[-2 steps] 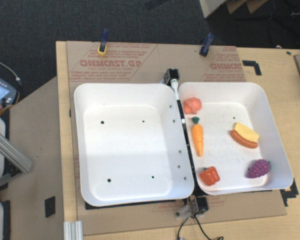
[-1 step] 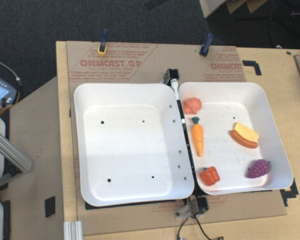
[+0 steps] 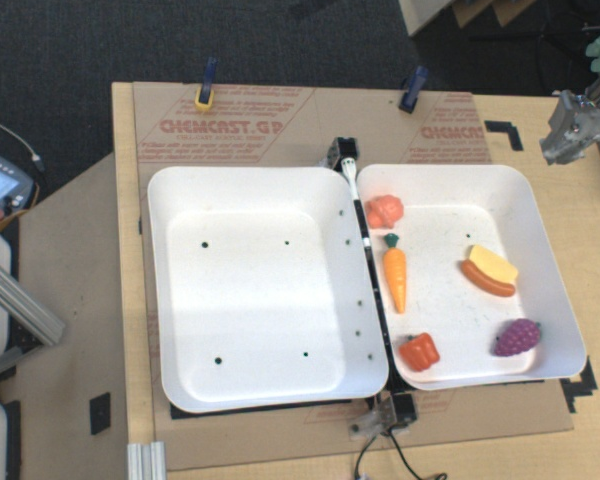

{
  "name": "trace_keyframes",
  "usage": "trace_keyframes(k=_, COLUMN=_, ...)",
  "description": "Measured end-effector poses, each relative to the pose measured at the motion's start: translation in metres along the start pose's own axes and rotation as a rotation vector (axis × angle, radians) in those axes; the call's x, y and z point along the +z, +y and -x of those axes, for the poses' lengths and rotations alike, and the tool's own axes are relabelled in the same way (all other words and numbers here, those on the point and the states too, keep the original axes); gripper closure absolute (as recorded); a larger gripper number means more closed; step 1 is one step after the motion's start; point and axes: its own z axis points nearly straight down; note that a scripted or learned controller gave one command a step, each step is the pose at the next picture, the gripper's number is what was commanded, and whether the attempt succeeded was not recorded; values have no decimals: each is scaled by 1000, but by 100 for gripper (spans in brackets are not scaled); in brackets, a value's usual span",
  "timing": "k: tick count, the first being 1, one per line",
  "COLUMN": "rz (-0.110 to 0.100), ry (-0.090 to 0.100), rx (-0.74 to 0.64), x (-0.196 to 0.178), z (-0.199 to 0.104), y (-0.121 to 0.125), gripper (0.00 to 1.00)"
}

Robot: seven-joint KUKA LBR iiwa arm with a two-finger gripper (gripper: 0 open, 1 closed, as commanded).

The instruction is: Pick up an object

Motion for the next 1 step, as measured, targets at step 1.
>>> trace_keyframes(k=1, rz=-16, ry=0, rx=7, x=61, z=-40, y=-1, gripper=100)
